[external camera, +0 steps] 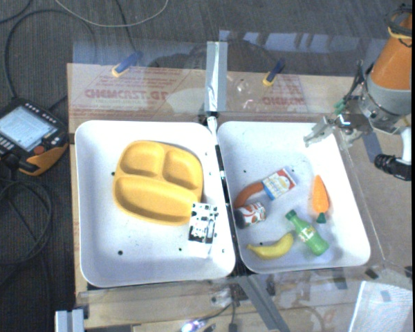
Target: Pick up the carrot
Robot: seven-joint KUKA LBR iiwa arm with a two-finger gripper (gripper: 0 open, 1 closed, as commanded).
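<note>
Right now the carrot (pixel 320 195) lies in the right bin (pixel 353 251). Up above, the claw (pixel 330 129) hangs with fingers apart, holding nothing.

Dark grey carpet (pixel 28 254) is surrounding the worktop (pixel 159 92), a pale board under clear sheeting. Black and white cables (pixel 111 16) are trailing across the floor, and a pendant (pixel 24 133) with an orange edge is lying at left.
</note>
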